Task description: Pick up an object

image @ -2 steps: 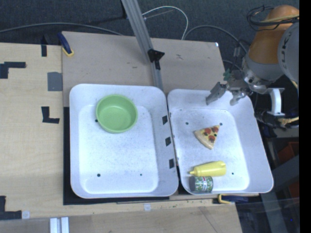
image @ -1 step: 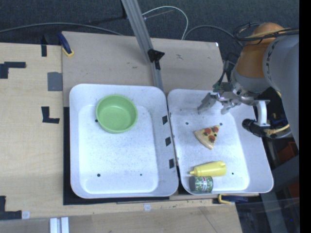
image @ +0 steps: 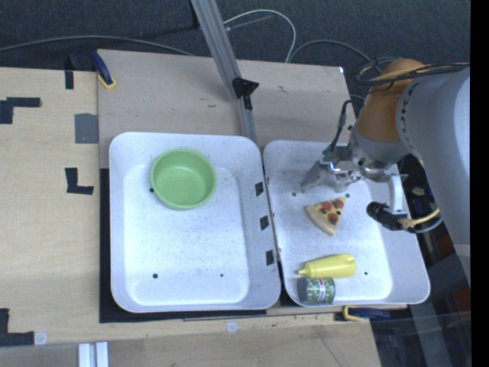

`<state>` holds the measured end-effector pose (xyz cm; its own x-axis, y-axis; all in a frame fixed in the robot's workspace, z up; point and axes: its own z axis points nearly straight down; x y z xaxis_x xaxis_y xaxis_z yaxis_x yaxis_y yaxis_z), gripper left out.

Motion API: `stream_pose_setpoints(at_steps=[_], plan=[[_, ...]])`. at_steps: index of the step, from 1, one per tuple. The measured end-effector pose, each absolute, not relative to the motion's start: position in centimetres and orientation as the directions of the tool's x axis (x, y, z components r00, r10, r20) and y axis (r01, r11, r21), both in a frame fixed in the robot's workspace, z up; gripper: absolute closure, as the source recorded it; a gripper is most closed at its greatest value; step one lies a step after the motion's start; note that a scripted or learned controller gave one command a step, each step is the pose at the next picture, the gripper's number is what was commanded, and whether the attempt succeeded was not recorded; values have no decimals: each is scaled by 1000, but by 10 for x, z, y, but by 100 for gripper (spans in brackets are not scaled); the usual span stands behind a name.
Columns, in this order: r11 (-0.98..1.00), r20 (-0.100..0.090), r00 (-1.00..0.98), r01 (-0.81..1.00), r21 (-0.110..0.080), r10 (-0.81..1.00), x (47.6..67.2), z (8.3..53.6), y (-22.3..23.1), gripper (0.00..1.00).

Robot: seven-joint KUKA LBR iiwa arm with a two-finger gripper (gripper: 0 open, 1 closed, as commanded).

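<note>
In the right bin (image: 382,281) lie a pizza slice (image: 326,213), a yellow mustard bottle (image: 330,266) on its side, and a small green can (image: 317,290) at the front rim. A green bowl (image: 182,178) sits in the left bin (image: 191,274). My gripper (image: 319,176) hangs low over the back of the right bin, just above and left of the pizza slice. Its fingers spread apart with nothing between them.
A slanted grey metal pole (image: 221,48) runs from the top down to the gap between the bins. Cables (image: 267,21) loop over the bench behind the bins. The arm's grey body and orange band (image: 390,105) cover the right bin's far right side.
</note>
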<state>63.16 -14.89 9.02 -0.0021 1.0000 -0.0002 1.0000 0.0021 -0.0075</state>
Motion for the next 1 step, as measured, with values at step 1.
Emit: stream_pose_setpoints(at_steps=[1], plan=[[4,0,-4,1000,-2,1000,633,104,-148,100]])
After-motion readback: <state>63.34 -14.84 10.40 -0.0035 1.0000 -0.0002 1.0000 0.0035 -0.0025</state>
